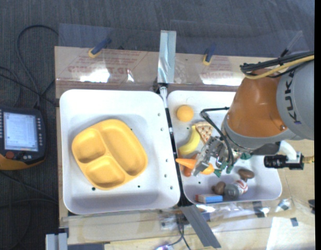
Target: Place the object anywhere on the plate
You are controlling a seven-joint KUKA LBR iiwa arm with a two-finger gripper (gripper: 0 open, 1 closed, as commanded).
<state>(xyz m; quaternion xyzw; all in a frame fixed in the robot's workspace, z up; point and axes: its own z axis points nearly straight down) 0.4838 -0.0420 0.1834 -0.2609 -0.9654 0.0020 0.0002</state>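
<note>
A yellow plate (109,152) with three compartments lies in the left bin (72,103). In the right bin (267,189), my gripper (208,163) hangs low over a cluster of toy food. It sits just right of an orange carrot (185,163) and below a yellow banana (190,142). A waffle piece (204,132) lies beside the banana, partly under the wrist. An orange ball (185,112) rests near the bin's far left corner. Whether the gripper touches the carrot I cannot tell.
Small items lie along the right bin's near side: a brown lump (219,186), a brown piece (246,173), a grey and red-white thing (236,190), a blue and orange block (209,198). The arm's orange band (254,108) covers the bin's right part. A teach pendant (17,137) sits at far left.
</note>
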